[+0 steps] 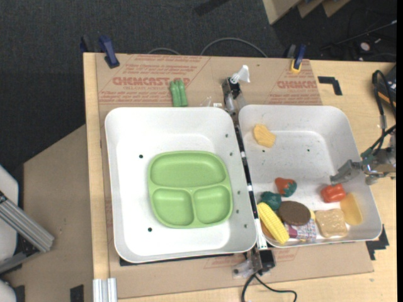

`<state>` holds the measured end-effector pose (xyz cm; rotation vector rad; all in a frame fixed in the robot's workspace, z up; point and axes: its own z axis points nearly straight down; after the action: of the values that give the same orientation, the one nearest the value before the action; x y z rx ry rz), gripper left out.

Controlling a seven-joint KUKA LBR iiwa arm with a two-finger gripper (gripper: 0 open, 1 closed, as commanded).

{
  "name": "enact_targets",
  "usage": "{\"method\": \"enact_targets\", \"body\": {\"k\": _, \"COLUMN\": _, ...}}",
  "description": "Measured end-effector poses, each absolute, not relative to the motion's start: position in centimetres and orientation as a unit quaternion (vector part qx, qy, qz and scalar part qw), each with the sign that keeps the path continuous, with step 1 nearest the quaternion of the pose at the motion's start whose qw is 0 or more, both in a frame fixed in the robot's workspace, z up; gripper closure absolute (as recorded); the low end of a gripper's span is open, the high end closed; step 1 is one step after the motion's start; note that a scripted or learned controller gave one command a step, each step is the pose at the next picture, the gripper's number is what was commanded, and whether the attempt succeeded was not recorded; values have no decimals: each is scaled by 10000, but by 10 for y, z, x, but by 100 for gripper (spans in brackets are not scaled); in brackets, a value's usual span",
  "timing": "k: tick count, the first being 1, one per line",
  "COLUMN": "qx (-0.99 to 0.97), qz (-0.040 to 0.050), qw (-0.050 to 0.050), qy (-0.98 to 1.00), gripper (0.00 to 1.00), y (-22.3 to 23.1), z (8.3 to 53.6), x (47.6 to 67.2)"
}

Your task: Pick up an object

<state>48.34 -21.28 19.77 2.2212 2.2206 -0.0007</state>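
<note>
1. A wooden bench (94,137) on dark carpet is seen from above; it is covered with printed cardboard (157,80) and bears two shallow white bins side by side.
2. The left bin (126,137) holds a green divided tray (189,189), lying flat near the bin's middle.
3. The right bin (315,121) holds the candidate objects: a yellow piece (264,136) alone near the far wall; a small red and green item (285,185) near the middle; a corn cob (272,223), a brown disc (295,213) and a toast slice (331,222) clustered along the near wall; a red piece (334,193) with an amber piece (351,209) just beside it, toward the right wall.
4. The gripper (345,172) is seen at the right wall of the right bin, just above the red piece; whether its fingers are spread or pressed together cannot be told; nothing is seen between them.
5. The step in hand is judged to be the approach; no object has yet been lifted.
6. The next move is judged to call for a descent over the red piece, the nearest object; the amber piece beside it and the bin wall leave little clearance, so careful alignment is required.
</note>
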Motion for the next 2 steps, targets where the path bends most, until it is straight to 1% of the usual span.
{"method": "enact_targets", "body": {"k": 1, "qx": 7039, "qz": -1, "qw": -46, "qy": 7103, "gripper": 0, "y": -126, "z": 136, "x": 509}}
{"method": "enact_targets", "body": {"k": 2, "qx": 7061, "qz": -6, "qw": -18, "qy": 7081, "gripper": 0, "y": -102, "z": 81, "x": 521}}
